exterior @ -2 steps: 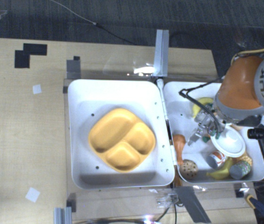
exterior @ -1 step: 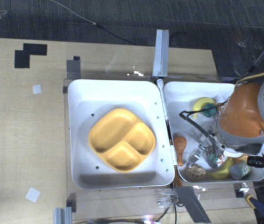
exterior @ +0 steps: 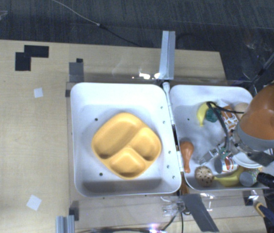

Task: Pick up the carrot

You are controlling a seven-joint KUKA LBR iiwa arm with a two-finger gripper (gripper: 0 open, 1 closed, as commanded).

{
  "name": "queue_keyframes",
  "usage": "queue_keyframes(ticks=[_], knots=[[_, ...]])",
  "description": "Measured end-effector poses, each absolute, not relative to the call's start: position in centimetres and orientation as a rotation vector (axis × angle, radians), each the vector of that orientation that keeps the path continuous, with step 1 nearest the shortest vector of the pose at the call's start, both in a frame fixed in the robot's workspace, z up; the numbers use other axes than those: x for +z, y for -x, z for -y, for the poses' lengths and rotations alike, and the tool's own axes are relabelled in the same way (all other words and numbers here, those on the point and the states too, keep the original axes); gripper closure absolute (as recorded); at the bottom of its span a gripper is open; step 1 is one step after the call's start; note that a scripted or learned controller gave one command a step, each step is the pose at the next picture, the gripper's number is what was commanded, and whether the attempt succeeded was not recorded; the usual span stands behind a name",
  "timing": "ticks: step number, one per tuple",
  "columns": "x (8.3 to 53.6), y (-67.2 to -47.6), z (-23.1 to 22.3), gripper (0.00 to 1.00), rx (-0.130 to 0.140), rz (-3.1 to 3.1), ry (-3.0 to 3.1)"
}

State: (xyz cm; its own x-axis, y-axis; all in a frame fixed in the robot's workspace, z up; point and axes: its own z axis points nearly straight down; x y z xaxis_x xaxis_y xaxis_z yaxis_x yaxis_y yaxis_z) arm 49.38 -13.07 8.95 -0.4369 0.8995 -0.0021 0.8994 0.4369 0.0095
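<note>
From the overhead camera you are looking down on a pale wooden bench [exterior: 25, 144] with black tape marks near its upper left corner and a few small white squares stuck to it; beyond its far edge the floor is dark, with a thin cable running across it. Two shallow white bins sit side by side, a metal post rising at the seam between them. The left bin [exterior: 83, 130] holds a yellow sectioned tray [exterior: 126, 144] resting roughly at its centre. In the right bin [exterior: 187, 98] you will find the carrot [exterior: 187, 154] lying near the left wall, thick end up, with a speckled brown ball [exterior: 204, 175] just below it. A yellow banana-like piece [exterior: 203, 113] lies toward the far side beside something teal, and another yellow item [exterior: 229, 179] sits along the near wall. The arm [exterior: 267, 115] covers the bin's right side, hiding whatever lies beneath it. The gripper [exterior: 217, 154] hangs over a jumble of wires and small objects to the right of the carrot, apart from it; its metal parts blend into that clutter, so you cannot tell how the hand stands. The objects under the wrist are too tangled to name.
</note>
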Motion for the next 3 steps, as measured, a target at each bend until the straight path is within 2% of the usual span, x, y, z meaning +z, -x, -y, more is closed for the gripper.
queue_keyframes(ticks=[1,2,3], knots=[[18.8,-53.1,4.0,0.0,0.013,-2.661,-1.653],[11.2,-48.7,9.5,0.0,0.001,-2.439,-1.979],[18.7,-48.9,5.9,0.0,0.008,-2.085,-2.344]])
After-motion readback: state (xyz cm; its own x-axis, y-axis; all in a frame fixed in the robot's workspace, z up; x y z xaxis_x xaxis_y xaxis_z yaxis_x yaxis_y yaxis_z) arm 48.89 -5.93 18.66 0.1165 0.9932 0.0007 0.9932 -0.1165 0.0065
